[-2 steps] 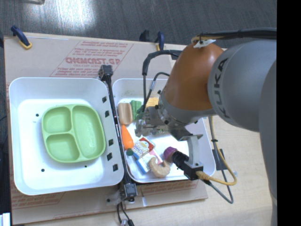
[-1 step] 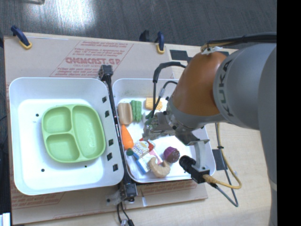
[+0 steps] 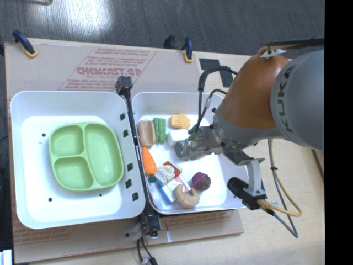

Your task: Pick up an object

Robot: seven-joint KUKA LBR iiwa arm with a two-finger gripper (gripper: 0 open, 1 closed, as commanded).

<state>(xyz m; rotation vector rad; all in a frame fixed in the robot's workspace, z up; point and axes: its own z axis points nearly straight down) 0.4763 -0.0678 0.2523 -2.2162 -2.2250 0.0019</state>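
Arm (image 3: 287,93) enters from the right of the camera view, grey upper link crossing the top-right corner and foreshortened toward the camera, with the orange band (image 3: 251,93) bulging just above the wrist. Wrist pitched downward and to the left; gripper (image 3: 185,149) sits low at the end of it, its metallic body pointing left, dark cables looping up around the wrist. Jaws too small and blurred in this view to tell how they stand; nothing can be made out between them.
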